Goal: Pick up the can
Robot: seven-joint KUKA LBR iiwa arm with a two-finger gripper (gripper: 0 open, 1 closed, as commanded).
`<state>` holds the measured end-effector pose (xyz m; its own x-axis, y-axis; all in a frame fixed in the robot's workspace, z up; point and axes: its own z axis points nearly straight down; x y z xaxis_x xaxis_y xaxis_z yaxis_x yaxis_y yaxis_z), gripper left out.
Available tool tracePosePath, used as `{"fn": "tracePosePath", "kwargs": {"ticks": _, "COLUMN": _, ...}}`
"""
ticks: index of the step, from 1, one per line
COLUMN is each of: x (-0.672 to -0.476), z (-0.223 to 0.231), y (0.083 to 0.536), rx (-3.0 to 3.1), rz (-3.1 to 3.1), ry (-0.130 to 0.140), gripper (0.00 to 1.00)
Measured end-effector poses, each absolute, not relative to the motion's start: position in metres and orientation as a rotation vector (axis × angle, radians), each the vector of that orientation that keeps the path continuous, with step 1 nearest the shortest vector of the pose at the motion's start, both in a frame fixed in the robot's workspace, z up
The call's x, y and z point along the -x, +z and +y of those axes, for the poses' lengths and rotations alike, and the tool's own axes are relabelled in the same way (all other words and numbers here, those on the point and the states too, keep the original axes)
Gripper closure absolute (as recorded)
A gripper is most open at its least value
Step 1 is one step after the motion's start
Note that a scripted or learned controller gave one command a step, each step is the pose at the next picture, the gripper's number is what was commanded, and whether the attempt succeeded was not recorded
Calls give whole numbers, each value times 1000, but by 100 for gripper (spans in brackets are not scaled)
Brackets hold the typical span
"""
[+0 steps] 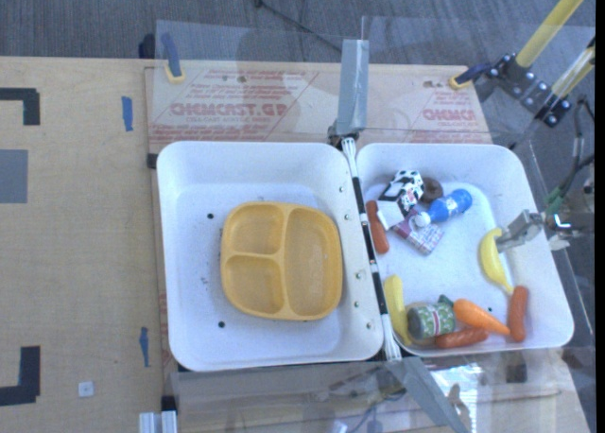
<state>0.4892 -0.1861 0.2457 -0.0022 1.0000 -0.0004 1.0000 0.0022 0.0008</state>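
Note:
The can (431,320) lies on its side at the front of the right bin (529,176), with a green and red label and a grey lid end facing left. A carrot (481,316) and a red sausage (461,337) touch it on the right, and a yellow piece (393,303) lies to its left. My gripper (521,230) is small in the camera view, low by the bin's right wall, just above the top end of a banana (493,258). It is well to the upper right of the can and nothing shows in it.
The right bin also holds a black-and-white cow toy (407,187), a blue bottle (446,206), a small packet (419,233), a hot dog (378,228) and another sausage (517,311). A yellow divided plate (282,259) sits in the left bin (189,185).

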Motion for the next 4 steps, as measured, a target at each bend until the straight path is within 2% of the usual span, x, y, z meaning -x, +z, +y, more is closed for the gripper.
{"fn": "tracePosePath", "kwargs": {"ticks": 1, "x": -479, "z": -126, "y": 140, "rx": -2295, "rz": 2147, "ry": -1, "gripper": 0}}
{"fn": "tracePosePath", "kwargs": {"ticks": 2, "x": -499, "z": -99, "y": 88, "rx": -2319, "rz": 2110, "ry": 6, "gripper": 0}}
{"fn": "tracePosePath", "kwargs": {"ticks": 3, "x": -482, "z": -125, "y": 88, "rx": -2309, "rz": 2121, "ry": 9, "gripper": 0}}
{"fn": "tracePosePath", "kwargs": {"ticks": 4, "x": -483, "z": -127, "y": 99, "rx": -2309, "rz": 2113, "ry": 10, "gripper": 100}}
